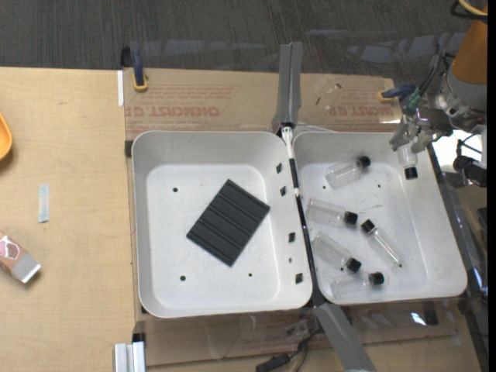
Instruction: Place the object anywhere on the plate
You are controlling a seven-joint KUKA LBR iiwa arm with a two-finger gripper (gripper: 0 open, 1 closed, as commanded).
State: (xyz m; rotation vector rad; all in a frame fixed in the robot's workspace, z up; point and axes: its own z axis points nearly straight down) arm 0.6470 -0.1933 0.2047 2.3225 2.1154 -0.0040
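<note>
Black ribbed plate point(229, 222) sits alone in the left bin point(155, 161); capped vials point(343, 171) wait in the right bin point(434, 231). Gripper point(411, 157) hovers at its 1 o'clock corner, can't tell its jaws' state.

Bright even light; glare at right edge.

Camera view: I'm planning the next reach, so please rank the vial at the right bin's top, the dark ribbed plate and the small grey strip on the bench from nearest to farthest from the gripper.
1. Top vial, in the right bin, just left of the gripper.
2. Dark ribbed plate, in the left bin.
3. Grey strip, on the bench at far left.
</note>
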